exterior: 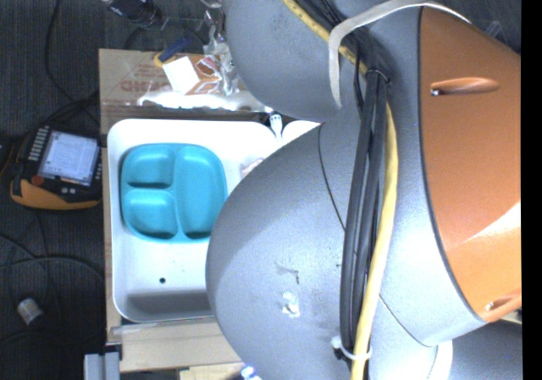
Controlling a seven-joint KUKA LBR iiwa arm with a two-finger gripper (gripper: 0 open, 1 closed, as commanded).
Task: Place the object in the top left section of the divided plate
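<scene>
Camera view: the arm (373, 175) bulks across most of the frame and covers the right bin. The left bin (127, 285) holds the blue plate (174, 190), its three sections bare. The claw is hidden behind the arm, so I cannot tell whether it grips anything, nor where the object lies. The risk, as I judge it: a grasp made out of sight may miss, leaving nothing to reach the plate's top left section.

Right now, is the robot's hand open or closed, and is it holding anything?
Gripper: cannot be told; the big grey arm with the orange band covers that part of the view above the white bin.
</scene>
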